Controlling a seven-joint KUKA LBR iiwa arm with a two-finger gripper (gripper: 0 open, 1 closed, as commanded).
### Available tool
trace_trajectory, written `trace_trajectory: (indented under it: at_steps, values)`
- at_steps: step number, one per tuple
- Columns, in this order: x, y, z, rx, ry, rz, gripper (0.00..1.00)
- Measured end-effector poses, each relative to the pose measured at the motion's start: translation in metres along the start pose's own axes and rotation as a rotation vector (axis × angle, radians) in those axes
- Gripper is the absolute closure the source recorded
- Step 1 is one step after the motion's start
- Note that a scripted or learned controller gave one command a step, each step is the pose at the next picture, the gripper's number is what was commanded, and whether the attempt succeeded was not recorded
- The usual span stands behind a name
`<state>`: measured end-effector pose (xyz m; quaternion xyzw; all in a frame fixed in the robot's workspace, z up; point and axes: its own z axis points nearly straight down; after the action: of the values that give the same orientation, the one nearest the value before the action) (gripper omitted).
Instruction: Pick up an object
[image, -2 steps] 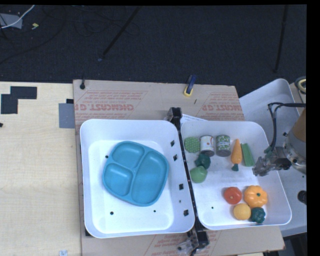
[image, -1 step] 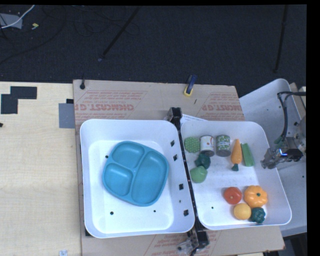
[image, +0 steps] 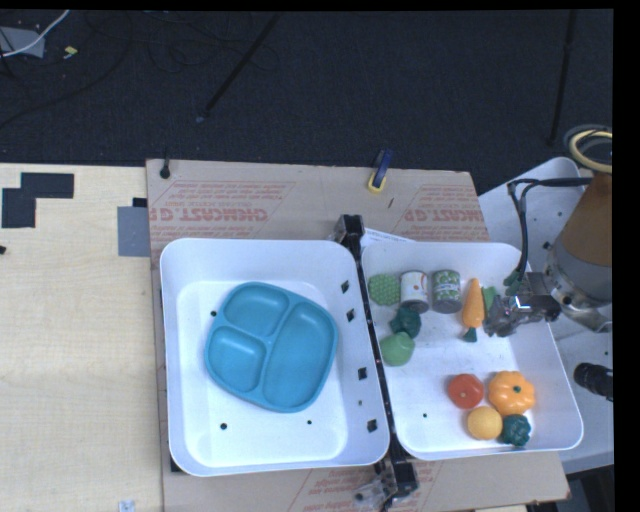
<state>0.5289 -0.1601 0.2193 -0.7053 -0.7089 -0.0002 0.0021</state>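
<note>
Counter bearing 2 white bins, toy food in the right bin.
Claw hovers just beside the carrot; its spread cannot be told.

Grey arm (orange band, black cable)

Two white bins sat on the bench. One held a single blue divided plate. The other, nearest the claw, held two cans, one carrot, one tomato, one pumpkin and one lemon.
</note>
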Motion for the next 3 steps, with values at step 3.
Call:
trace_trajectory:
  at_steps: [3]
  values:
    - [0.129,0.022,-0.003,0.000,-0.002,0.002,1.00]
